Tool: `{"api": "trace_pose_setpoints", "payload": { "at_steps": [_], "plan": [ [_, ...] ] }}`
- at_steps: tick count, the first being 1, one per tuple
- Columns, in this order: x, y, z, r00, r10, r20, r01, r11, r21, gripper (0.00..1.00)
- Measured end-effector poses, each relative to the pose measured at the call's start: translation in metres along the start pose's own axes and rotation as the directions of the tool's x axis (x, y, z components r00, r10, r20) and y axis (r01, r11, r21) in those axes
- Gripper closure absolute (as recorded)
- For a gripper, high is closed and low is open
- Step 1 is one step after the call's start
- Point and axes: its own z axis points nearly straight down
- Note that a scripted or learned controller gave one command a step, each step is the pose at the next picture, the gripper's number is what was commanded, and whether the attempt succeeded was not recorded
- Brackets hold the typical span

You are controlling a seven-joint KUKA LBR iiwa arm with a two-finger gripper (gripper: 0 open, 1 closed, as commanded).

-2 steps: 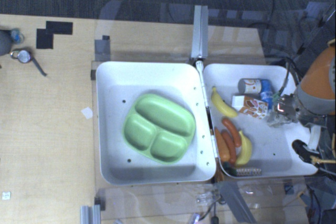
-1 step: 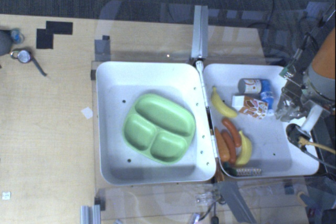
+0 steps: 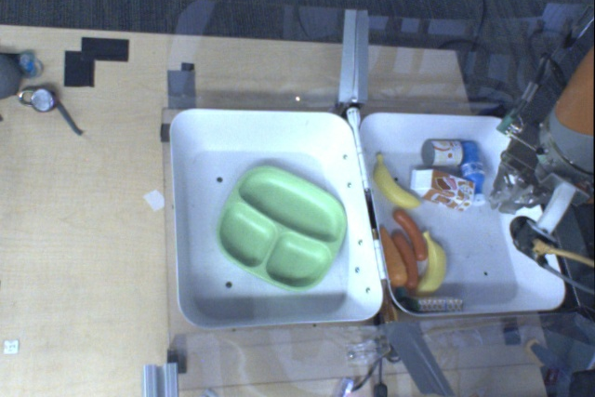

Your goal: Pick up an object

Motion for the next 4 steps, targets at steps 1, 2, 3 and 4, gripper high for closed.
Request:
{"api": "trace_pose_setpoints", "payload": {
  "at_steps": [1, 2, 3, 4],
  "plan": [
    [0.032, 0.03, -0.08, 0.991, -0.131, -0.002, 0.131, 0.991, -0.001, 1.0],
    [0.026, 0.048, 0.007, 1.0, 0.004, 0.0, -0.004, 1.0, 0.002, 1.0],
    [0.027, 0.048, -0.002, 1.0, -0.005, 0.002, 0.005, 1.0, 0.003, 1.0],
    [0.051, 0.043, -0.054, 0.977, -0.212, -0.002, 0.212, 0.977, -0.002, 1.0]
  ]
}}
